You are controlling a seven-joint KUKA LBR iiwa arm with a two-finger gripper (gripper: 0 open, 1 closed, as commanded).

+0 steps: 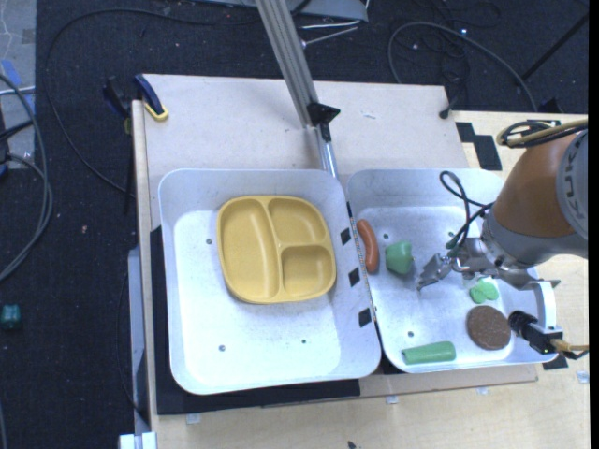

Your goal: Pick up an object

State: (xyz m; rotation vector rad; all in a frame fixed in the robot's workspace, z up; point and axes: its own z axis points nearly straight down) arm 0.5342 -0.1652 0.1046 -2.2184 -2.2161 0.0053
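The right bin [412, 195] holds several toy foods: an orange-red sausage [369, 245] by its left wall, a green block [400, 257] beside it, a small light green piece [484, 292], a brown round patty [489, 327], and a green bar [430, 352] at the front. My gripper [433, 273] hangs low over the bin's middle, between the green block and the light green piece. Nothing shows between its fingers [427, 280].
The left bin [187, 344] carries a yellow divided plate [277, 248]. A metal pole [292, 50] slants down to the bins' shared back corner. A black divider strip [353, 260] runs between the bins. My arm [547, 204] covers the right bin's far right side.
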